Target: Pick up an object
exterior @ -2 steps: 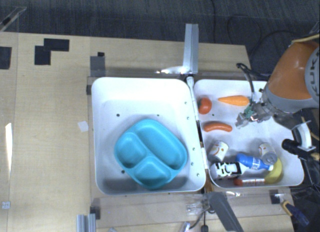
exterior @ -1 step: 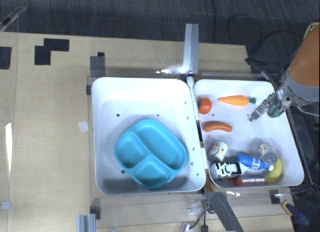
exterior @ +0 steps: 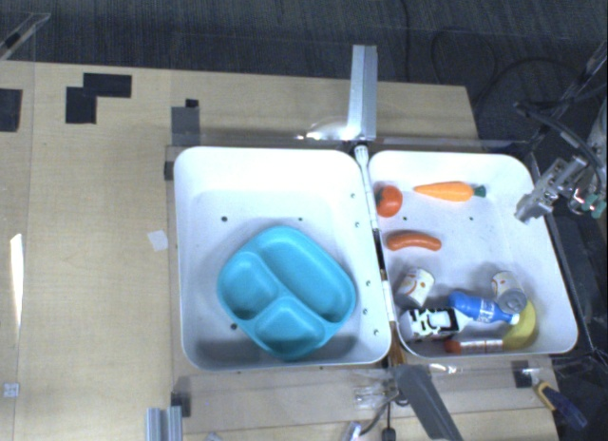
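The right bin holds an orange carrot at the back and a red-orange tomato by the divider. A brown sausage lies below them. Toward the front lie a small can, a second can, a blue bottle, a yellow banana, a black-and-white toy and a red pen. My gripper hangs over the right bin's far right rim, apart from every object, with nothing seen in it.
The left bin holds a blue divided plate. A metal post stands behind the wall between the bins. Cables trail at the far right beside the arm.
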